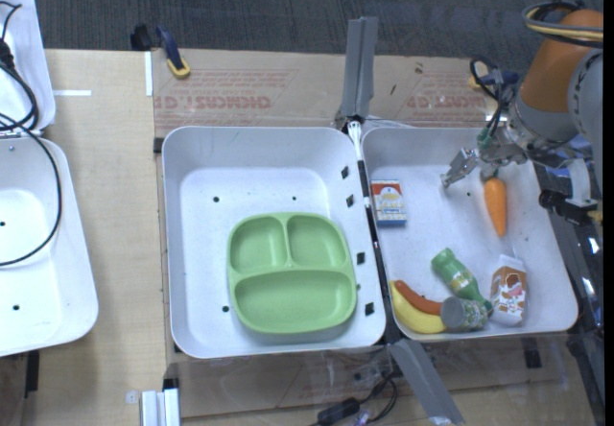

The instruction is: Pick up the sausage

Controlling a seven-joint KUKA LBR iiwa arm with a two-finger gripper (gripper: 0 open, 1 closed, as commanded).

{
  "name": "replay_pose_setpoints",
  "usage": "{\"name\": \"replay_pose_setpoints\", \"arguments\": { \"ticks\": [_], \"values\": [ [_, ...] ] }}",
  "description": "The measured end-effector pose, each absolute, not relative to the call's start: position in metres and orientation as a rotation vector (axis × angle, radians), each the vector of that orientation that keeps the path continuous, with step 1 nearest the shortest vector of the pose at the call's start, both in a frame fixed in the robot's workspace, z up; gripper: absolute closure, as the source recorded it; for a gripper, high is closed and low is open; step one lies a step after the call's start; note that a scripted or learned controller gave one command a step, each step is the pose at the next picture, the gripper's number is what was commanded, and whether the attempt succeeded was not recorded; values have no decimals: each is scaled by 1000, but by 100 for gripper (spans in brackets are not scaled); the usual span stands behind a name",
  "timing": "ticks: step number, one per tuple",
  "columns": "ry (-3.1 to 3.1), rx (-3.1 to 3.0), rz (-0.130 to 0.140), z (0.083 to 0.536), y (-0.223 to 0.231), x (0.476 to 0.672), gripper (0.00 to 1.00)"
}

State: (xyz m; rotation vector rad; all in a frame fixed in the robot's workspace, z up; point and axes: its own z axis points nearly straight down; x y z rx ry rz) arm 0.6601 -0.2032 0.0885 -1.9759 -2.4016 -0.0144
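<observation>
Camera view: sausage [418,295] lies at the right bin's [547,323] front edge, touching the banana [416,315] just in front of it, with the green bottle [457,282] beside it on the right and a pouch [508,292] beyond — well apart from the gripper [464,168]. Gripper hovers near the bin's back, fingers spread and holding nothing, a carrot [495,205] just beside it and a small carton [388,202] to the left. Left bin [192,223] holds a green tray [291,272].

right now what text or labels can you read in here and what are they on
Cardboard sheet: red print, upside down and mirrored, too blurred to read for certain.
Small box: red and white label, too small to read.
Pouch: printing too blurred to read.
Green bottle: no legible label.
</observation>
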Motion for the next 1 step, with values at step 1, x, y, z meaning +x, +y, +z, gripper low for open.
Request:
{"name": "replay_pose_setpoints", "arguments": {
  "ticks": [1],
  "values": [
    [-2304, -2096, -18, 90, -202, 662, 0]
  ]
}}
